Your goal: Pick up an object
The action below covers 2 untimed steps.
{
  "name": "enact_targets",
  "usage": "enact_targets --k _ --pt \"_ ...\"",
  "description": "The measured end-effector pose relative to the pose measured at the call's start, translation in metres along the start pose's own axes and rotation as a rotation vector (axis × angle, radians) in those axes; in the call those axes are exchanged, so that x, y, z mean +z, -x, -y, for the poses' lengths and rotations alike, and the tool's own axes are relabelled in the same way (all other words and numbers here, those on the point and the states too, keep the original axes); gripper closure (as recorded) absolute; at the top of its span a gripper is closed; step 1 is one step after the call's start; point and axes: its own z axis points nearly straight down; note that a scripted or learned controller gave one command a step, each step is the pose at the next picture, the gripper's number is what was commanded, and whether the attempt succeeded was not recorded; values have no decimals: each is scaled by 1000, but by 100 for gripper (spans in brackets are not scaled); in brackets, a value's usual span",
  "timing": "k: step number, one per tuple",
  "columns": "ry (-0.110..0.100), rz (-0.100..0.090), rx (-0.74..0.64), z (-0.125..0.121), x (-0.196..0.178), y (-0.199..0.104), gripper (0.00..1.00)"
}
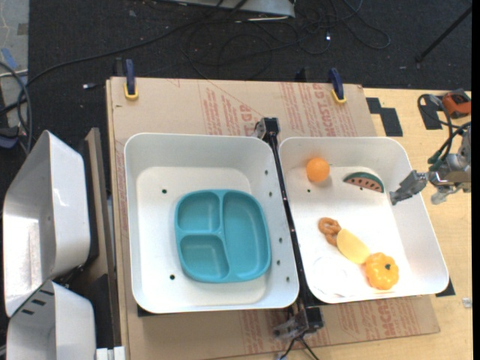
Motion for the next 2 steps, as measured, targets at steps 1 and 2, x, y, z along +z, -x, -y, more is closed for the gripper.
enact_targets --k 1,2 --pt "-4 -1 2 -2 44 -4 0" --pt "-5 -2 2 -8 104 -9 0"
